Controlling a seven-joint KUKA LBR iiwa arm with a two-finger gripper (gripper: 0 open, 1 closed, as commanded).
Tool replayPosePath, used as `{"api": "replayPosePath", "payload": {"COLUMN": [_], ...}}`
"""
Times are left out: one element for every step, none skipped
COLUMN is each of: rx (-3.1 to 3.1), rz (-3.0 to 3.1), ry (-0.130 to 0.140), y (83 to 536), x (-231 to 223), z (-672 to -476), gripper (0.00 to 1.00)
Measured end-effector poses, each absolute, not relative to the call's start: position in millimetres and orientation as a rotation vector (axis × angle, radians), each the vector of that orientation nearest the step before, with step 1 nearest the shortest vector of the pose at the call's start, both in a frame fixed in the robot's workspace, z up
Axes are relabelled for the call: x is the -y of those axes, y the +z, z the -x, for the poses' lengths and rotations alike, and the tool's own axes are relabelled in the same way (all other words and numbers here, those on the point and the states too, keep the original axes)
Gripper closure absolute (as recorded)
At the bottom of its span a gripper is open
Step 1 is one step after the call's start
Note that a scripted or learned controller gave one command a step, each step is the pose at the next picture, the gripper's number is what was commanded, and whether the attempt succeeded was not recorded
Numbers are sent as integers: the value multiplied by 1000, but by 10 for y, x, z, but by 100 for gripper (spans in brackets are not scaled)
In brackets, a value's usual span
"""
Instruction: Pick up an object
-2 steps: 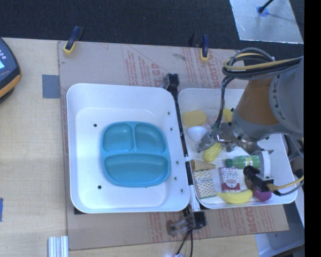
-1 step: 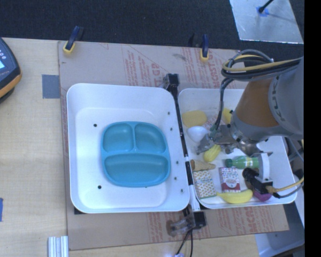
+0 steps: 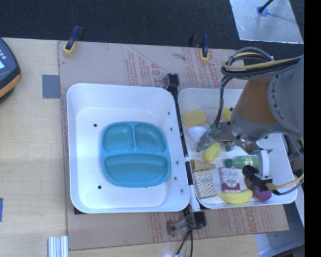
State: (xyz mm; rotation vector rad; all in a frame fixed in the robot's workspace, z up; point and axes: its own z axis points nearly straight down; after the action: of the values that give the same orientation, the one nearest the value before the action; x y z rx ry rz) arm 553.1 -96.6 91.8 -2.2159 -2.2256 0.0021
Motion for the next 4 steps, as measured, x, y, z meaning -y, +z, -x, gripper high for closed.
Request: {"api": "replayPosePath", "payload": {"rx": [2223,2227,2223,2227], "rz": [2214,2214,2213,2214], "ry": [6,3,7,1], "y": [915,918,914,919], "x": [992,966,981,919], "z": [-5477,-5539,-5398,-5564], "gripper": [0,0,0,0]}}
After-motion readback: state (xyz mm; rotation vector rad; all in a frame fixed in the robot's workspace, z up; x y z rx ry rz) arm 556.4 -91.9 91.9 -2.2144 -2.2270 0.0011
